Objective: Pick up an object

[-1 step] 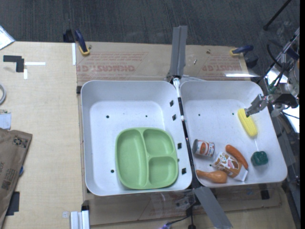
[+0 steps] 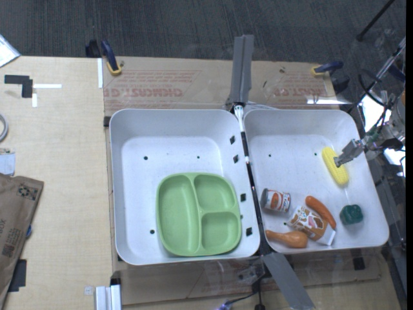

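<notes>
A yellow plastic corn cob [image 2: 336,166] lies flat and slanted near the right bin's right wall, well apart from the can, carrots and green piece below.

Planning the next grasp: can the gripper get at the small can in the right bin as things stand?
Probably yes. The can lies on its side with bare floor above and left of it. The snack packet sits close at its right. The gripper is over by the corn cob.
</notes>
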`<move>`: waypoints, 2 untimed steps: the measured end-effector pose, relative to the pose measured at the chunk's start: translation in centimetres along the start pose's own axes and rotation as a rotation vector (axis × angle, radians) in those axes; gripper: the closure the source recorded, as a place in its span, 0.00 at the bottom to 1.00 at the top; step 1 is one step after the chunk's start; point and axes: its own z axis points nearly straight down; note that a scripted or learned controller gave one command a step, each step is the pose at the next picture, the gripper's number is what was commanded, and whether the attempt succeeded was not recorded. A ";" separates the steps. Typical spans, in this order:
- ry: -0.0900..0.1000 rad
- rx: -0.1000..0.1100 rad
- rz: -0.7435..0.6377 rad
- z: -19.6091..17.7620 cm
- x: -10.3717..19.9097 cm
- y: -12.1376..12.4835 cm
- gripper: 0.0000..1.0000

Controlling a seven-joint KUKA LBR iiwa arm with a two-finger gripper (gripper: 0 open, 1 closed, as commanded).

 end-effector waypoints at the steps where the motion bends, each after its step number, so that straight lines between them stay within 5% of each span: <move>1: 0.004 -0.003 0.151 9.8 0.3 1.6 0.00; 2: 0.001 -0.002 0.153 8.9 0.2 1.5 1.00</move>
